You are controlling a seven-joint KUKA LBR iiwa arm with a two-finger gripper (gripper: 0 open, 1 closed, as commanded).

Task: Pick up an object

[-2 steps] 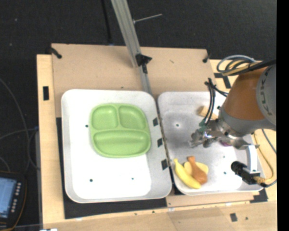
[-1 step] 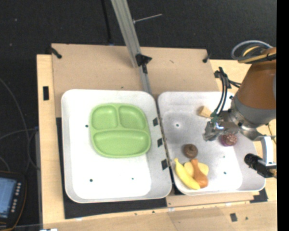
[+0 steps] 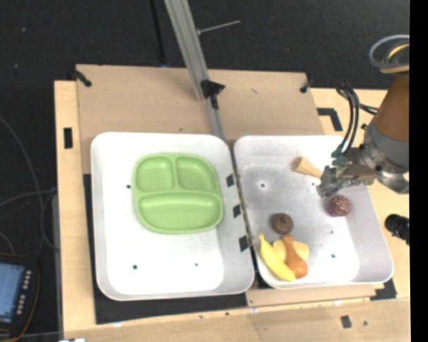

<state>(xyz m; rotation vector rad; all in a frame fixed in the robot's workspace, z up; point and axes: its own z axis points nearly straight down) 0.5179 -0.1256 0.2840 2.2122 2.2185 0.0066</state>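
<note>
You had two white bins on the bench. The left bin held a green divided plate with three compartments, sitting flat in the upper middle of the bin.

The right bin held all the loose items:
- a tan wedge-shaped piece near the upper middle
- a dark reddish-purple round item toward the right side
- a small brown round item lower, near centre
- a banana at the front edge, with an orange carrot-like piece lying against it and a yellow chunk touching the carrot's far side

The arm came in from the right, orange band visible above the wrist. The gripper sat low over the right bin, between the tan wedge and the purple item, just up-left of the purple one. The tan wedge was just beside it on the left, apart.

Jaws: can't tell you whether they were spread or pressed together, the tip was too dark and blurred. Nothing seen pinched between them; every item looked to be lying on the bin floor

A grey metal pole ran diagonally from the top down to the gap between the bins
</note>
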